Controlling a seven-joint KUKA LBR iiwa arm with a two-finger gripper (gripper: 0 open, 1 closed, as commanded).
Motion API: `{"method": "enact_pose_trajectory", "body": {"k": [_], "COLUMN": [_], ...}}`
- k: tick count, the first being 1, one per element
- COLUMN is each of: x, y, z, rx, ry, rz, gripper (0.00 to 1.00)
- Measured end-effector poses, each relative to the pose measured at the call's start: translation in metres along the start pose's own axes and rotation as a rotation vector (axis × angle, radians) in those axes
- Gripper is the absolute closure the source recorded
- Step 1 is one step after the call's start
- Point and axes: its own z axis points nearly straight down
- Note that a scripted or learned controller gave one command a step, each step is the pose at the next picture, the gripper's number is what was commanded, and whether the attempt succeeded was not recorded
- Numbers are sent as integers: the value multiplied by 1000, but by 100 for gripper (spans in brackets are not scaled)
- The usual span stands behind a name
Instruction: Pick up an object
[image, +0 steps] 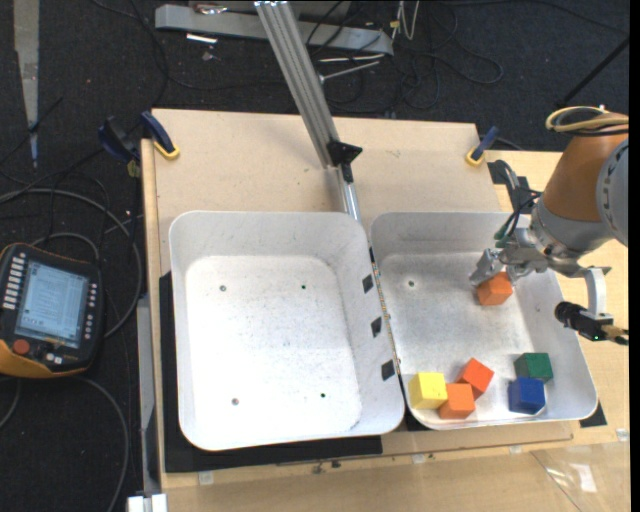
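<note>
1. Bins: two shallow white bins are seen side by side on the surface (260, 170), the left bin (200, 300) and the right bin (430, 250).
2. The arm (585, 190), grey with an orange band, is seen reaching in from the right above the right bin.
3. The tool (497, 268) is positioned over the upper right part of the right bin, directly above an orange block (493, 290).
4. The orange block is seen touching the lower end of the tool, tilted; whether it is clamped between the fingers or merely lies under them cannot be told, and whether the fingers are apart or together cannot be told either.
5. Along the near edge of the right bin a yellow cube (431, 388) is seen, with an orange cube (459, 399) just beside it and a tilted red-orange cube (478, 375) touching that one.
6. Further right, a blue cube (526, 394) is found with a green cube (535, 366) just behind it.
7. A teach pendant (45, 310) is seen on the dark floor, well apart from the bins on the left.
</note>
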Motion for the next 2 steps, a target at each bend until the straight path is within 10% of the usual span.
{"method": "enact_pose_trajectory", "body": {"k": [2], "x": [77], "y": [36], "z": [10], "rx": [-3], "ry": [1], "rz": [-1], "gripper": [100]}}
